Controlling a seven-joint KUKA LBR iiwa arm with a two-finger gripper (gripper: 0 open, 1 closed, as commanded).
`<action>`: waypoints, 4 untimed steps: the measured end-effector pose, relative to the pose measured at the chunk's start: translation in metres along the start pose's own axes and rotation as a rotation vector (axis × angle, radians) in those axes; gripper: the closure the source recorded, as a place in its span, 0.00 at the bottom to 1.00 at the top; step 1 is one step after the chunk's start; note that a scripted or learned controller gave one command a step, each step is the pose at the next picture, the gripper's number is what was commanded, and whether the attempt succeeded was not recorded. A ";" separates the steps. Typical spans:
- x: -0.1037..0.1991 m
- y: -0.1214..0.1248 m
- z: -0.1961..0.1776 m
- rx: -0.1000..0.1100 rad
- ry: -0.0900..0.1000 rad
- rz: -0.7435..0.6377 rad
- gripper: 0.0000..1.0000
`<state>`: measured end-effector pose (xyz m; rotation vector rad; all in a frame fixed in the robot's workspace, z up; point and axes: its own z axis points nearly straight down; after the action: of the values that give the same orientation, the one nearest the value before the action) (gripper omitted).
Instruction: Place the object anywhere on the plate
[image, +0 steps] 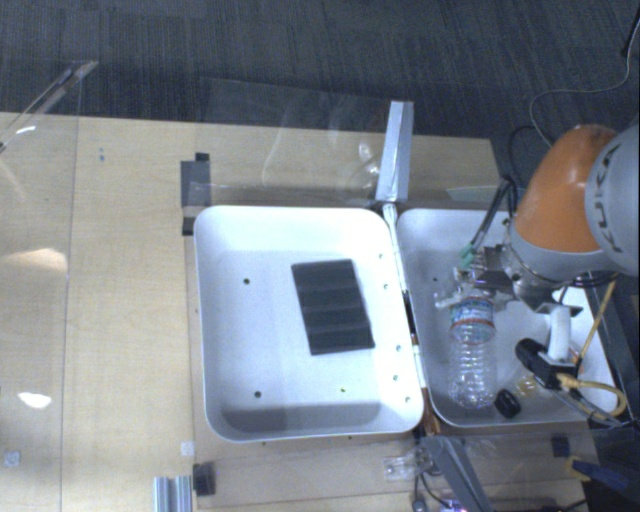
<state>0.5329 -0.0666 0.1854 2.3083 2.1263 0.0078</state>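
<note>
Clear plastic bottle (472, 352) in right bin (440, 400), pincer (478, 283) at its cap, grip unclear.

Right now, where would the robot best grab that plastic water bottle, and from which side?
Probably across the middle of the water bottle, coming straight down from above. It lies on its side in the right bin, cap toward the near edge, so its round body offers two opposite sides for the fingers.

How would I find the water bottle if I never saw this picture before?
Look at the two white bins side by side and pick the right-hand bin, under the orange and grey arm. The water bottle lies there on its side, clear plastic with a label round its middle. The left-hand bin holds a flat dark ribbed plate instead.
</note>
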 end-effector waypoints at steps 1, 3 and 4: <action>0.053 0.013 -0.078 0.000 0.000 -0.191 1.00; 0.109 0.010 -0.085 0.002 -0.001 -0.312 0.00; 0.094 0.055 -0.145 0.001 -0.001 -0.077 0.00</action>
<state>0.5944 0.0223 0.3313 2.2246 2.2137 0.0046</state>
